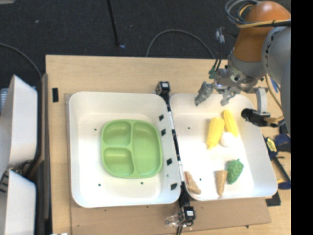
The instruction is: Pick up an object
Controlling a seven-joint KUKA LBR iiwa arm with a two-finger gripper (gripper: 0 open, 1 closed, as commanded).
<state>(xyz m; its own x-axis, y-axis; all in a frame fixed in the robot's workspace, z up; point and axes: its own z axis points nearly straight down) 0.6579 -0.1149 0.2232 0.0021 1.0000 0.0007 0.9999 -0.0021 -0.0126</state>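
Two-finger grey metal gripper [214,96] hangs over the far edge of the right-hand shallow white plastic bin [195,146], fingers spread wide, nothing between them. No grasp yet; I'd call this the approach.

Candidates, all on the near side of the pincer, further into the bin:
- yellow plastic corn cob [214,132], closest, just below the pincer and slightly to its right, lying slanted
- second, ridged yellow piece [230,122] touching the cob's upper end
- small white round piece [227,140] tucked against both
- green broccoli-like toy [235,170] and tan cone [221,181], further out toward the near rim, touching each other
- small tan and pink piece [192,184] against the divider, well apart from the rest

Advice from where I stand: the yellow cluster is near but packed; a finger could land on a neighbour and shove the lot. If going for the cob, turn the fingers to straddle its narrow width, cross to its long axis, and come down on its lower end, away from the ridged piece and the white one. The lone piece by the divider is cleaner, but the bin wall crowds one finger.

Green three-compartment plastic tray [131,148] sits in the left bin [83,180], far from the pincer; ignore.
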